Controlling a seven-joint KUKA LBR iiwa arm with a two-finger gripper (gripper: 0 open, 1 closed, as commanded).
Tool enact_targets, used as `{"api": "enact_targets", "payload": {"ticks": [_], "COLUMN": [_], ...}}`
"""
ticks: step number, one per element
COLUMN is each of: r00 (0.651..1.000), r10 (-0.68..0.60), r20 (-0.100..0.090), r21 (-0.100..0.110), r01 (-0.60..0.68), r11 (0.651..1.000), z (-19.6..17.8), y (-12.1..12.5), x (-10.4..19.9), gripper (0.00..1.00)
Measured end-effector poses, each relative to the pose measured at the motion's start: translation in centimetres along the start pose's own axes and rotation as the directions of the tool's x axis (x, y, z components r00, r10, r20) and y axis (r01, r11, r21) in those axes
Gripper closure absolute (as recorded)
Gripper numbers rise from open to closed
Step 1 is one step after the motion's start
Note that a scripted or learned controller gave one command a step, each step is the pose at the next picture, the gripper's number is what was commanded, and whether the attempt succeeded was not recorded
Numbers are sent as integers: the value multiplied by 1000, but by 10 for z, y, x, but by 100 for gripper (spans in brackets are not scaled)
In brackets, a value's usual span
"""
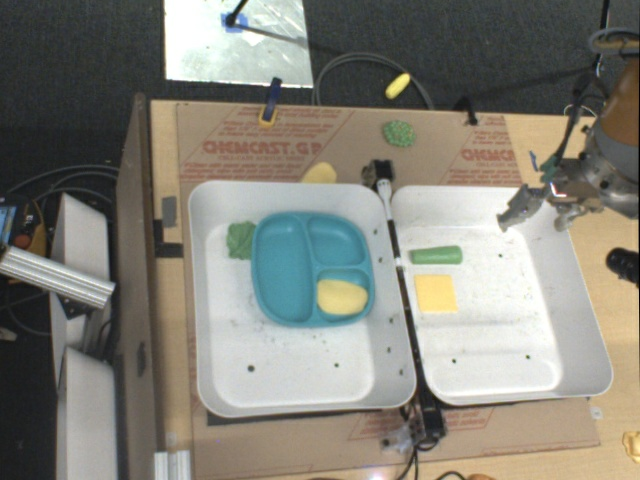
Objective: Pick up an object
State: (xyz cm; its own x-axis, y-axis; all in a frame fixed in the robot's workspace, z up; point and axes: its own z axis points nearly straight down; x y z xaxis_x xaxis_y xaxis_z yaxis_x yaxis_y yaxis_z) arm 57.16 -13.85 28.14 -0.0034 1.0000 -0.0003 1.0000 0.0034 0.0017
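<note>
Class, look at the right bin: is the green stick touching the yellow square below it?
Apart. The camera view shows a strip of white bin floor between the green stick and the yellow square.

Open floor beside yellow block [435, 293]

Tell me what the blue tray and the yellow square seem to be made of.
The blue tray looks like moulded plastic: smooth, uniform colour, rounded compartments, a faint sheen. The yellow square looks flat and matte, perhaps foam or soft plastic; the view leaves that open.
</note>
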Motion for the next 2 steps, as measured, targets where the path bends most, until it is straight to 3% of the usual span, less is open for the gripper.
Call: {"api": "enact_targets", "payload": {"ticks": [1,2], "r00": [1000,1000], "r10": [-5,2], "r20": [-3,-1], "r21": [8,6], "r01": [5,-2], "r11": [1000,1000], "z": [93,172], "y": [-14,-13], "x": [45,47], "gripper": [0,0]}}
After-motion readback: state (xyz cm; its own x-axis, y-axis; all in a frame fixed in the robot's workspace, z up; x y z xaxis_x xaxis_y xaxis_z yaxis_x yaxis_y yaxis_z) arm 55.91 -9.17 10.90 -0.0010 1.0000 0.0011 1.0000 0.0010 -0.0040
